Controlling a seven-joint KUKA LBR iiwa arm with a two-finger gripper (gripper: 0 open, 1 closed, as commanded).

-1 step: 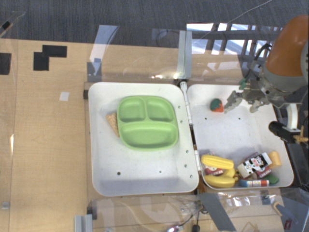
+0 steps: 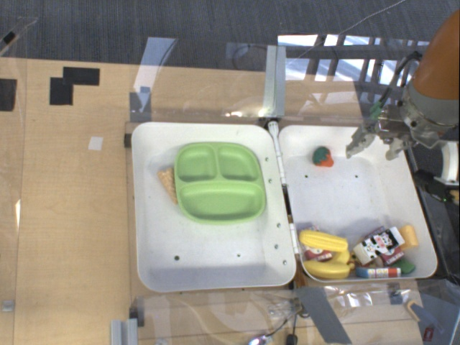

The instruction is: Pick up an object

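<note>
Bench, arm [image 2: 440,63] cut off right.

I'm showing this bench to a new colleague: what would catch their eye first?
Probably the bright green divided plate, lying in the middle of the left bin. Next, the gripper with its fingers spread, poised over the far right corner of the right bin, close to a small red-and-green toy. Then the colourful heap along that bin's near edge, led by a yellow banana.

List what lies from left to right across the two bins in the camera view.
Tan cracker-like piece → green divided plate → yellow toy corn → orange and green toy vegetable → black, white and red packet, with the gripper above that bin's far right.
</note>
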